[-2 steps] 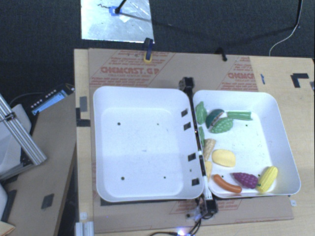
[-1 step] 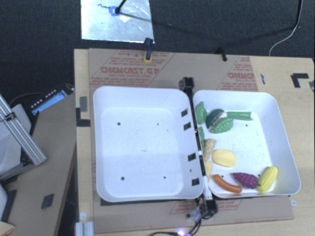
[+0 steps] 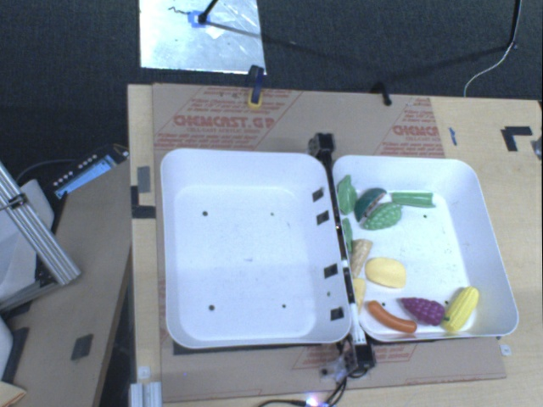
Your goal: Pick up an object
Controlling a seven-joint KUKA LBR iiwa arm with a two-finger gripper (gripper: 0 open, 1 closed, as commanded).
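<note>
Pincer first: I cannot tell if it is apart or together.

Toy foods, the things to pick from, all lie in the right bin point(image 3: 490, 227). Near its top left corner a green leaf point(image 3: 346, 195) leans on the wall. Just beside it is a round dark green and white toy point(image 3: 371, 201). A long green toy point(image 3: 412, 199) lies flat to the right of that. A bumpy green toy point(image 3: 383, 218) touches the round one from below. Lower down, by the left wall, is a pale cone toy point(image 3: 361, 254). A yellow lump point(image 3: 386, 271) sits just beside it. Along the bottom wall lie three more: an orange sausage shape point(image 3: 391, 316), purple grapes point(image 3: 422, 310) touching it, and a yellow corn cob point(image 3: 461, 308) near the right corner.

The left bin point(image 3: 246, 253) is white too, with small dark dots on its floor. The two bins touch along one side, and small black clips point(image 3: 323, 219) sit on that join.

Both bins rest on a brown board point(image 3: 399, 125) with red letters on it. The board lies on the desk point(image 3: 93, 261). A yellow and blue clamp point(image 3: 254, 89) holds the top edge of the board. Past it, a shiny silver sheet point(image 3: 199, 24) lies on the dark floor point(image 3: 382, 15). At the far left a metal rail point(image 3: 34, 236) slants across the desk, and a black box with blue lights point(image 3: 85, 172) is near it.
</note>
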